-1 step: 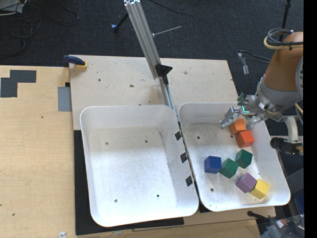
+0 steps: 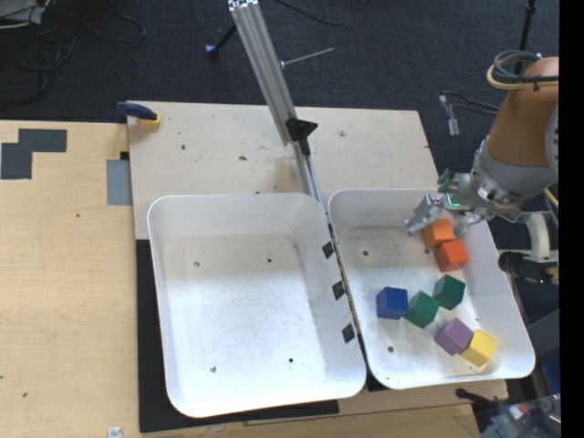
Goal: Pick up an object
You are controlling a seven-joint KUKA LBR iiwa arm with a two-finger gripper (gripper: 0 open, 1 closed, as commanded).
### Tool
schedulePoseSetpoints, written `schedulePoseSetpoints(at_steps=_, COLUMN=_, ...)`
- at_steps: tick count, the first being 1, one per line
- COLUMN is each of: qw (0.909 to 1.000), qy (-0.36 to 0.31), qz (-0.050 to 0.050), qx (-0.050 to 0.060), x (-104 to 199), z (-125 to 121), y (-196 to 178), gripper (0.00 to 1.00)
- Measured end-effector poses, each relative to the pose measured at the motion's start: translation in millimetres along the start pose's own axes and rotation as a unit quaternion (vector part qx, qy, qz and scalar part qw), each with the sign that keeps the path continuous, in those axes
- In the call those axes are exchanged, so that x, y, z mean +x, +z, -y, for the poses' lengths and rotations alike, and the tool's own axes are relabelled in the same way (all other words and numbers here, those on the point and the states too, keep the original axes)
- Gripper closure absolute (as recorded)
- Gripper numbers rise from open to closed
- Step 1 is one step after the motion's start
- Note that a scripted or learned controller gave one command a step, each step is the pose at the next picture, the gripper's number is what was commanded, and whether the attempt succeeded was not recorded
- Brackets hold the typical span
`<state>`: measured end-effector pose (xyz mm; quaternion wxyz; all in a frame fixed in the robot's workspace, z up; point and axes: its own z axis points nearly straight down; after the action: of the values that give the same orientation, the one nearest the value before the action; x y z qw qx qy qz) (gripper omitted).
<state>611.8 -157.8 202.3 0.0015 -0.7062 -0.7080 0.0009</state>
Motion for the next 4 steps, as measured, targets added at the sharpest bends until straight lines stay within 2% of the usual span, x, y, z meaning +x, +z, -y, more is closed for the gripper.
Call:
schedulePoseSetpoints(at_steps=2, qw=1.0000, qy=0.002, qz=-0.001, qx=0.003, x=2.9, z=12.7, y=106.9, gripper=0.00)
schedulePoseSetpoints(at_steps=3, qw=1.0000, qy=0.005, qz=0.000, qx=0.001, x=1.2, z=12.0, y=93.8, gripper=1.00)
schedulePoseSetpoints(at_steps=4, qw=1.0000, qy=0.001, qz=0.000, qx=-0.003, x=7.0, z=14.8, y=48.4, gripper=1.00)
